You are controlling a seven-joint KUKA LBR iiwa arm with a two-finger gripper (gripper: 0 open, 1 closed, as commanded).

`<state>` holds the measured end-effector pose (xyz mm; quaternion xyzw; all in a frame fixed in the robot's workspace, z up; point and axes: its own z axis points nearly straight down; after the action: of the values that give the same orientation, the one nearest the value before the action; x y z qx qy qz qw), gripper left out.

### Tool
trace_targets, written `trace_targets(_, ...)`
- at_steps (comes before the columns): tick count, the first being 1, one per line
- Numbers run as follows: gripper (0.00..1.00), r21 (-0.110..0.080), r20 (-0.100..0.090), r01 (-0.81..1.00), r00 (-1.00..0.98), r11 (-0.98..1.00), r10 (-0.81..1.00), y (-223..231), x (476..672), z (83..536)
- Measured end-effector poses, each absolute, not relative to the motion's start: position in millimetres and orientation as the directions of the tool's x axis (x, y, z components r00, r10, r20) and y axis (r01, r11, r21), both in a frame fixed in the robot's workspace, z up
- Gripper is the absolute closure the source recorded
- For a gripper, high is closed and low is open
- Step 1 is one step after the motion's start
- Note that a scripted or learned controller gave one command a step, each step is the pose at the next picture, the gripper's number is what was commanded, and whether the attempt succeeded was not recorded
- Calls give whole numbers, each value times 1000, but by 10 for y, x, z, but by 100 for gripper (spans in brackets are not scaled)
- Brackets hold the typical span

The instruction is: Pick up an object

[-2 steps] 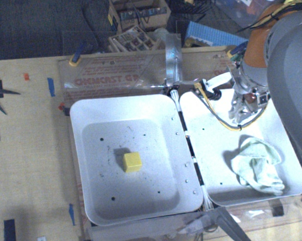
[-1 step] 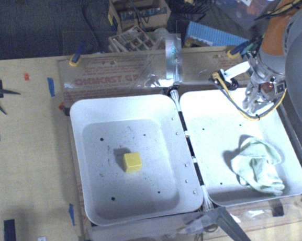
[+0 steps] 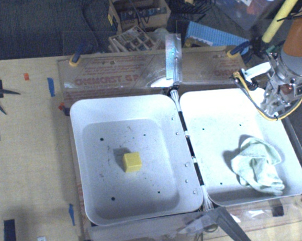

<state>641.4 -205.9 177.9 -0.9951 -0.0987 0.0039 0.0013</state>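
Two white bins sit side by side on the bench, and nothing in them has been lifted yet. Starting at the left, the left bin (image 3: 87,117) holds a single yellow block (image 3: 132,161), resting flat on the floor a little left of the bin's middle, well apart from every wall. It looks like a small cube with clear space all round it.

Across the divider, the right bin (image 3: 213,112) holds a crumpled pale cloth (image 3: 257,166) lying toward its near right corner, bunched up with one fold close to the right wall.

Further right, the gripper (image 3: 277,94) hangs over the far right edge of the right bin, at or just outside the rim, well apart from the cloth and farther still from the block. Wires and a yellow cable loop about it, and whether it is spread or pressed together cannot be told from this view. Nothing is seen between its tips.

As a judgement, the task stands at its start: no object is chosen or touched, and the approach, descent, closing and lifting all remain. The cloth is the nearer candidate.
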Motion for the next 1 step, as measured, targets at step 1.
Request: trace_targets(1,100,-6,-15,198,980,-980,198,-2049,6414,1839)
